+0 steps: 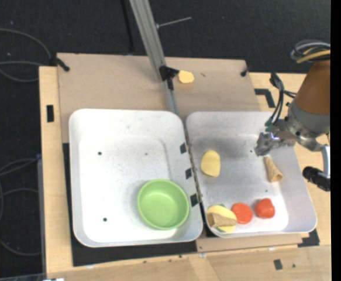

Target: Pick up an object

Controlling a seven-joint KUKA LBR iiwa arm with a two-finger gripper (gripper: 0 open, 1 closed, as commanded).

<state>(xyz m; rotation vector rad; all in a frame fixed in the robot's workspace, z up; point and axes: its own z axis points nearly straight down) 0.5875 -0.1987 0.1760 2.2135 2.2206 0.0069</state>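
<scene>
My gripper hangs over the right bin, near its right side, with the grey arm and its orange band behind it at the view's right edge. Just below the gripper lies a tan wedge-shaped piece. A yellow rounded piece rests near the bin's left wall. Along the front wall sit a yellow and tan piece, an orange-red ball and a red piece. Nothing shows between the fingers.
The left bin holds a green bowl near its front right corner. A small yellow object lies on the bench behind the bins, beside a slanted metal post. Cables lie left of the bench.
</scene>
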